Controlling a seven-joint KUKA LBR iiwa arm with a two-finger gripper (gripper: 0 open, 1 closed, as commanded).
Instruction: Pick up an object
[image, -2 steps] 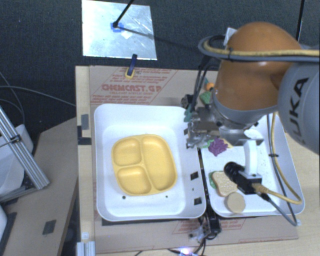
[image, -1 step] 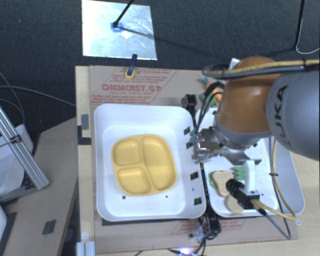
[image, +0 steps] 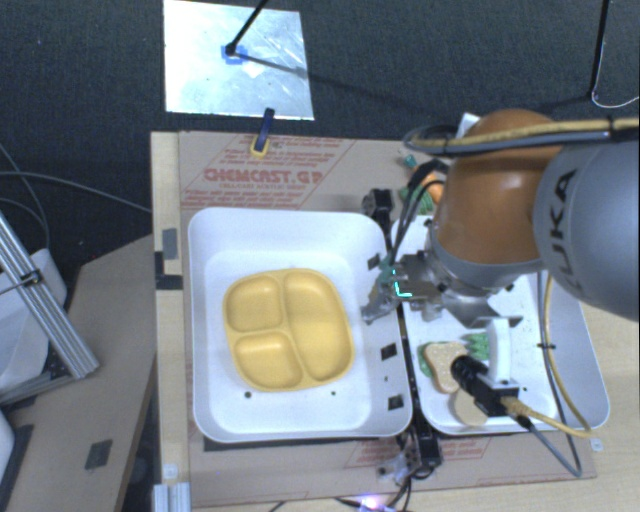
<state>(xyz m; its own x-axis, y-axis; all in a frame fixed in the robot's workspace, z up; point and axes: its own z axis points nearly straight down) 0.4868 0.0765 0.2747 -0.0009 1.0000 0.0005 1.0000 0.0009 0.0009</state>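
The arm's orange-banded wrist hangs over the right bin (image: 592, 392) and hides most of it. My gripper (image: 432, 288) sits beneath the wrist, near the wall between the two bins. In the right bin's front part lie a toast-like slice (image: 441, 361), a small green piece (image: 478, 346) and a round tan piece (image: 462, 409). An orange item (image: 432, 186) peeks out at the bin's far end, behind the arm. A yellow divided plate (image: 288, 328) lies in the middle of the left bin (image: 203, 300).
A black part with a yellow cable (image: 485, 393) hangs off the arm over the toast. Cardboard (image: 260, 175) lies under the bins. A shiny sheet (image: 238, 58) sits at the back, and metal framing (image: 40, 310) stands at the left.
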